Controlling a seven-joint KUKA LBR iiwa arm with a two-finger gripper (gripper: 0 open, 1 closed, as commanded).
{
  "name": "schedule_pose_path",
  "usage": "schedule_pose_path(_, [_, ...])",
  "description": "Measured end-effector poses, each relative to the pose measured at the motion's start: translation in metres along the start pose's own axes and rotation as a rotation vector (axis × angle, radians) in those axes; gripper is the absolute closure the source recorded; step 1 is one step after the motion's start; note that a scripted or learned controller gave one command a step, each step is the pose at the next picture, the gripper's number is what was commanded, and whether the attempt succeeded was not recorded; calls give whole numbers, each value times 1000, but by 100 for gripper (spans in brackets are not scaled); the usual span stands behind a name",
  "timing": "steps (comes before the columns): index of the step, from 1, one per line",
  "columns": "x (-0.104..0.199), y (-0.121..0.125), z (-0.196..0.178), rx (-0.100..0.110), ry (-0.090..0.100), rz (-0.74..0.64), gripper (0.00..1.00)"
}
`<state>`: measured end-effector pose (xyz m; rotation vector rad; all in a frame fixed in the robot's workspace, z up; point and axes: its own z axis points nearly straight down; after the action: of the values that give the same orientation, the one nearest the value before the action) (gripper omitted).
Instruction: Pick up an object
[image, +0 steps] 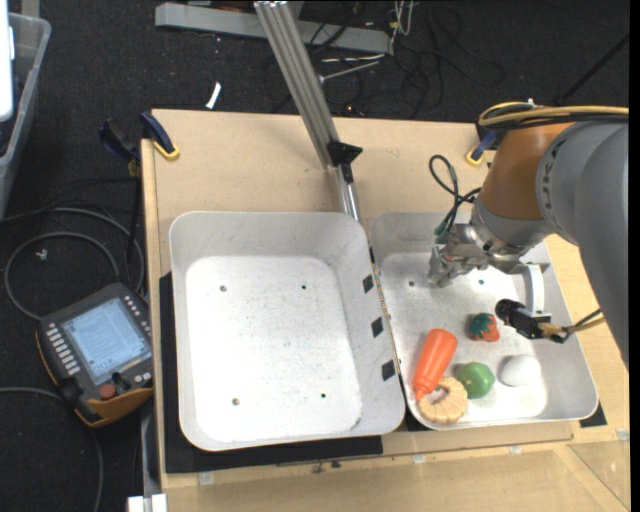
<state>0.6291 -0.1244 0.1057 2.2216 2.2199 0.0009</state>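
Camera view: four things lie in the near part of the right bin (400, 250). A carrot (434, 360) lies at a slant, its thick end touching a tan round (443, 401) at the near rim. A green ball (475, 379) sits just beside that round, a white ball (518, 371) further right, and a small red-and-green piece (484, 327) behind them. The gripper (443, 272) is low over the bin's far bare floor, well apart from all of them, with nothing between its fingers; how wide its jaws stand I cannot tell. The left bin (190, 240) lies alongside.
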Motion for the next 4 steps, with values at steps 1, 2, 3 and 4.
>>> schedule_pose_path(1, [3,4,-44,-5,-1,-3,100])
schedule_pose_path(2, [-1,12,-90,-5,-1,-3,100])
schedule_pose_path(3, [-4,4,-147,-6,-2,-3,100])
schedule_pose_path(4, [51,1,-133,2,2,-9,100])
